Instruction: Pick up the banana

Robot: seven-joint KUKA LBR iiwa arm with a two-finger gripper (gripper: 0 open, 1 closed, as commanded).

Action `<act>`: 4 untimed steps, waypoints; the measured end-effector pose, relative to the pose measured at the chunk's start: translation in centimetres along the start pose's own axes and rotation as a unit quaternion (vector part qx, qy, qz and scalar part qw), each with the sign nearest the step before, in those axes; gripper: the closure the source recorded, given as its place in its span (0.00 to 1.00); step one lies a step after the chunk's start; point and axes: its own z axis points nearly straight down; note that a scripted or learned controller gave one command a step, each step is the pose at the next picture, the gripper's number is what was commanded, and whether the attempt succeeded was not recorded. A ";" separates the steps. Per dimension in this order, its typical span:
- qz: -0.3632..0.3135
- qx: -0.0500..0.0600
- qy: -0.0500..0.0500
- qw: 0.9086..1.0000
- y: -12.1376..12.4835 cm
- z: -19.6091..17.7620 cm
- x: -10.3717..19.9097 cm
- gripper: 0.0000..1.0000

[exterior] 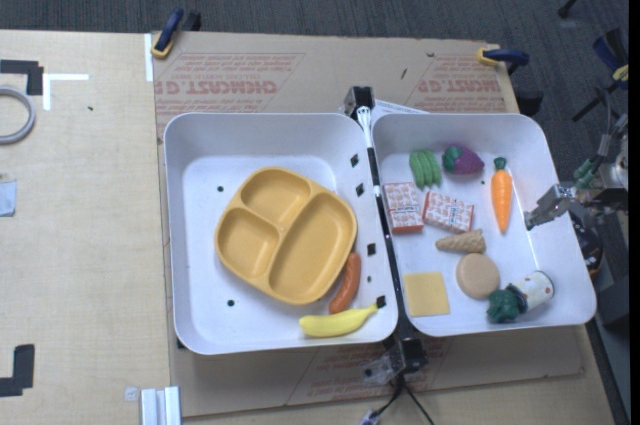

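Observation:
The yellow banana (338, 321) lies on its side at the front of the left bin (190, 213), close to the front wall. Its right end nearly touches an orange sausage (346, 283), and a yellow divided plate (287, 235) lies just behind it. My gripper (548, 207) is far to the right, over the right rim of the right bin (540, 138), well away from the banana. Nothing shows in it.
The right bin holds a carrot (501, 196), green pods (425, 167), a purple item (463, 159), two red-and-white boxes (404, 207), a bun (478, 275), a cheese slice (427, 293) and broccoli (506, 305). Cardboard lies under both bins.

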 end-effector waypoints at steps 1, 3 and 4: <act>-0.059 0.000 0.000 0.998 7.7 -1.4 5.6 0.00; -0.065 0.001 0.000 0.998 11.5 4.6 9.9 0.00; -0.164 0.001 0.000 0.986 12.0 6.2 14.8 0.00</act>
